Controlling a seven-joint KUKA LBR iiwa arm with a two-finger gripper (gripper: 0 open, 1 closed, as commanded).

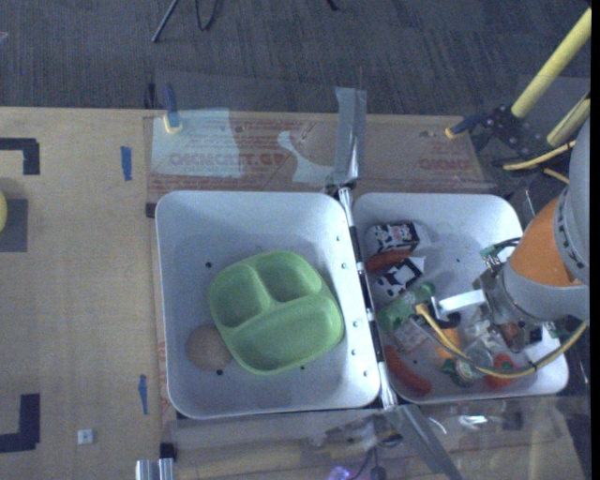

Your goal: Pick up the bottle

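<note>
Robotics lab, taped wooden bench [75,309], two white bins [178,234], tripod legs [187,14] on carpet

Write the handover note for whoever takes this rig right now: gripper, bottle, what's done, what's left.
Gripper: down low in the right bin, among the clutter near that bin's front edge. Its grip state cannot be made out from the camera view.
Bottle: a clear item lies in the pile under the gripper, but it is too cluttered to identify as the bottle.
Left bin: holds a green divided plate with a tan ball at its edge.
Done: arm has reached into the right bin.
Left: confirm a grasp on the bottle and lift it clear.
</note>
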